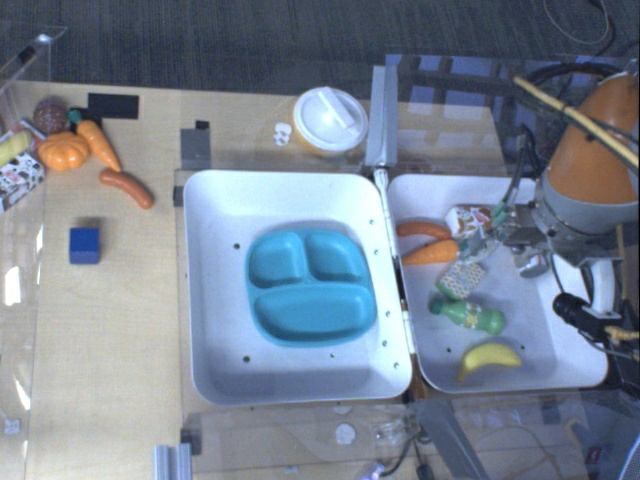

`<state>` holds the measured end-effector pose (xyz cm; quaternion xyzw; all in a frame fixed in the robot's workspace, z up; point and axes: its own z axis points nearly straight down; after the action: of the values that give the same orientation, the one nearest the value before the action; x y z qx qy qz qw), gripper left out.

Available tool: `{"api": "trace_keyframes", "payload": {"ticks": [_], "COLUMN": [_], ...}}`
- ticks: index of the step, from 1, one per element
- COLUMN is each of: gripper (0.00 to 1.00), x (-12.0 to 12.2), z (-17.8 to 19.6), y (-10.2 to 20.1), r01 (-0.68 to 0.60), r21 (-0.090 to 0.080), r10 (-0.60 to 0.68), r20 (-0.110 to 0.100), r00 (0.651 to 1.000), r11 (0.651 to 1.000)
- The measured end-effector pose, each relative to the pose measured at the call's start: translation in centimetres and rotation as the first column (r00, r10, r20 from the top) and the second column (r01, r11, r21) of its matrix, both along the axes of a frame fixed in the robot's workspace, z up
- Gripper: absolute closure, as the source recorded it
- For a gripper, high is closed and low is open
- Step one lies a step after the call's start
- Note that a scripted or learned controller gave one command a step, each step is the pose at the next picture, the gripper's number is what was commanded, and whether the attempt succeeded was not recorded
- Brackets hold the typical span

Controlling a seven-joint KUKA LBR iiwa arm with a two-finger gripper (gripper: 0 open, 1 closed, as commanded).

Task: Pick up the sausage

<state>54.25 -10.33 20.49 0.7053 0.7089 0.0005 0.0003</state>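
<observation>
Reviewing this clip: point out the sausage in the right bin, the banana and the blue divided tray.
sausage [422,230], camera view, middle of its visible length.
banana [490,358], camera view, middle of its curve.
blue divided tray [312,314], camera view, floor of its large lower compartment.

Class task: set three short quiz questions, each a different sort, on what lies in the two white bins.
1. True or false: the blue tray lies in the left bin.
2. The banana in the right bin lies nearest to: A) the front wall B) the back wall
3. Fill in: the sausage lies just behind the ____.

Key: 1 true; 2 A; 3 carrot
</observation>
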Motion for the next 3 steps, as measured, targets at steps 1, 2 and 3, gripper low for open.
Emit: {"api": "trace_keyframes", "payload": {"ticks": [1, 2, 3], "gripper": [0.00, 1.00, 1.00], "x": [-5.1, -4.8, 0.6], "z": [-11.4, -10.3, -2.0], "y": [-0.1, -0.2, 5.0], "r01": [0.160, 0.160, -0.285], "r21": [0.001, -0.001, -0.001], "r10": [-0.160, -0.160, 0.285], "r20": [0.015, 0.022, 0.003], "r00": [0.987, 0.987, 0.959], "r11": [0.987, 0.987, 0.959]}}
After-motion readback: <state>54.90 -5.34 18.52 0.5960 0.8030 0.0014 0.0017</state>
